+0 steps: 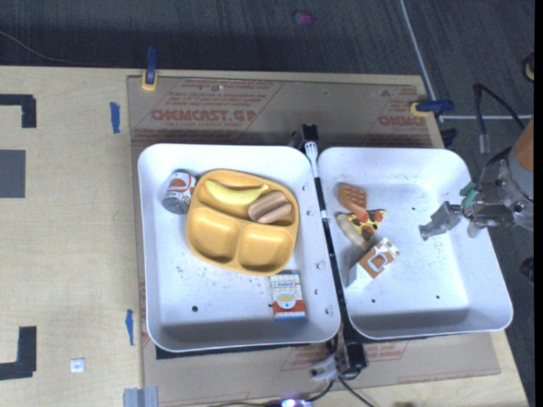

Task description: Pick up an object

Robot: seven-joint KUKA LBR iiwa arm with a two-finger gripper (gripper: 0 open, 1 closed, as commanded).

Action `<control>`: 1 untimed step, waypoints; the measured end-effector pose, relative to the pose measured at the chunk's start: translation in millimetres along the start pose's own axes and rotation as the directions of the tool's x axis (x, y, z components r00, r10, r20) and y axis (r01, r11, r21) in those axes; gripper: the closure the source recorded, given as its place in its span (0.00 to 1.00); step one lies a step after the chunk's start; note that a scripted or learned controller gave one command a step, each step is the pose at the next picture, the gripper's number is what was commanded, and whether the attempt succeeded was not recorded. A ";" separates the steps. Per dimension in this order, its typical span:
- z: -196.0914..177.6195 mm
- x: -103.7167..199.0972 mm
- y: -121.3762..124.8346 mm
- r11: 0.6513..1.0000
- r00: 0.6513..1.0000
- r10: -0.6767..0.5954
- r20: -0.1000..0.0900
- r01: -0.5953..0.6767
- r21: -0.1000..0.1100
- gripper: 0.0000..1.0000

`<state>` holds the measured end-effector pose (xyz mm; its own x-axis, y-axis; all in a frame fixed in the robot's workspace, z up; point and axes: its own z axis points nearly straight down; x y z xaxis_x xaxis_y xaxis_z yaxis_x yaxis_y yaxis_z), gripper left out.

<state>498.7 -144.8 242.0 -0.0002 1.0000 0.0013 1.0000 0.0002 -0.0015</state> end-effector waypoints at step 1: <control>141.0 -26.9 -11.0 1.000 1.000 0.000 0.002 0.000 -0.004 0.00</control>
<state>487.5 -171.5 101.0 0.0002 1.0000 -0.0010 1.0000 -0.0002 0.0021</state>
